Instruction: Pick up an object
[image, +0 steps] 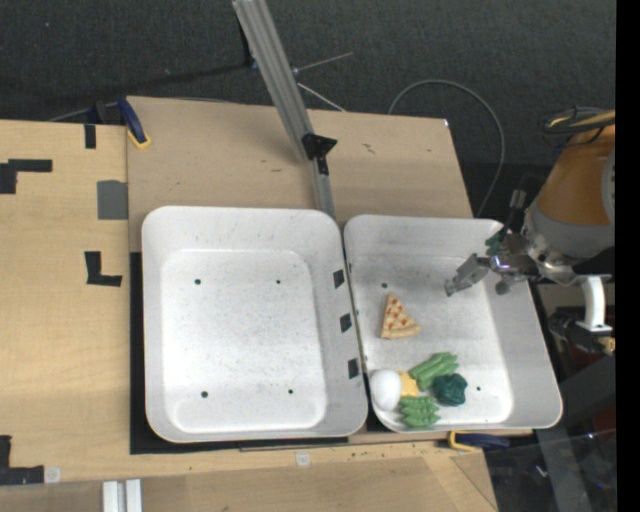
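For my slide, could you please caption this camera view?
Gripper hovers over the right bin, apart from the pizza toy and green toys.

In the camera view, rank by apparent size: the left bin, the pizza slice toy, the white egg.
1. left bin, by far the largest.
2. pizza slice toy.
3. white egg, only slightly smaller than the pizza slice, so that order is unsure.
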